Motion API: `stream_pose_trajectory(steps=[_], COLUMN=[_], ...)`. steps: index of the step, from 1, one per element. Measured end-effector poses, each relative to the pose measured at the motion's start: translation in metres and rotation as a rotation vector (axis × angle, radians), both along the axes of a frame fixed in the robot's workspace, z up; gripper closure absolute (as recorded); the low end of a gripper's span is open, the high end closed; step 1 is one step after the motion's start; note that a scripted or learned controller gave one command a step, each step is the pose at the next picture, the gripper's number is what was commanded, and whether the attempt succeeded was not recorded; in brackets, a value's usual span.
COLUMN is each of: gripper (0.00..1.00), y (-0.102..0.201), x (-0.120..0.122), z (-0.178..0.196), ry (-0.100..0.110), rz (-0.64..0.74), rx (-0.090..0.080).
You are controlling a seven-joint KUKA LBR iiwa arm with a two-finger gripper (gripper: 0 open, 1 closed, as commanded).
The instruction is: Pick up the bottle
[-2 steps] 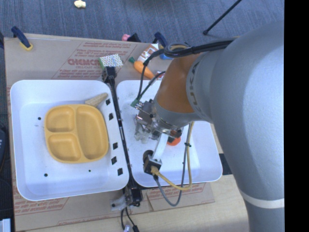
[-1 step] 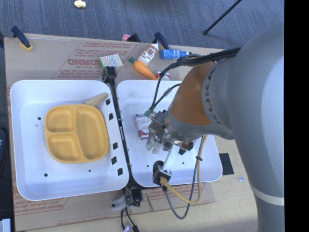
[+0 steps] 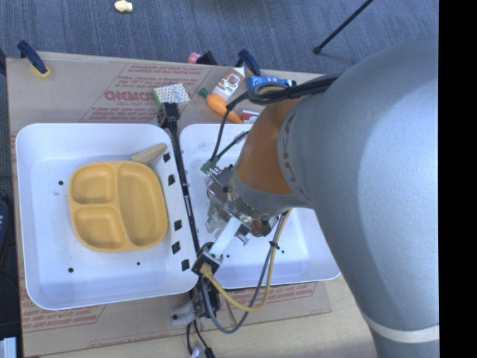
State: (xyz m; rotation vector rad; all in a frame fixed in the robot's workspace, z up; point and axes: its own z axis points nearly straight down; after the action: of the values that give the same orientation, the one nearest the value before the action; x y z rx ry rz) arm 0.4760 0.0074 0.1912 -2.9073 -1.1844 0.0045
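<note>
Orange and white mark the bottle (image 3: 225, 93), which lies on its side on the cardboard-covered counter (image 3: 89, 95), just beyond the far rim of the right bin (image 3: 298, 263) and outside it. Its long axis runs on a slant, orange end toward the bin rim, pale labelled end away from it. The label's print is too small to read. Red lettering on the cardboard reads roughly "CHEMC", the rest unclear. The gripper (image 3: 231, 207) hangs low inside the right bin, close to the divider shared with the left bin (image 3: 30, 200), where a yellow 3-compartment tray (image 3: 118, 203) sits. Whether the gripper is apart or together I cannot tell; nothing is visibly held. From the gripper, the bottle lies well apart, past the bin's far rim, so the reach would likely need to leave the bin.
</note>
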Motion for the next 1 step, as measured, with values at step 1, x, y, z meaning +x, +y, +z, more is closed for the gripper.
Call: stream_pose_trajectory(steps=[1], gripper=[1.00], y=[-0.0303], x=[0.0046], z=[0.0821], ry=[0.000], rz=[-0.102], rx=[0.000])
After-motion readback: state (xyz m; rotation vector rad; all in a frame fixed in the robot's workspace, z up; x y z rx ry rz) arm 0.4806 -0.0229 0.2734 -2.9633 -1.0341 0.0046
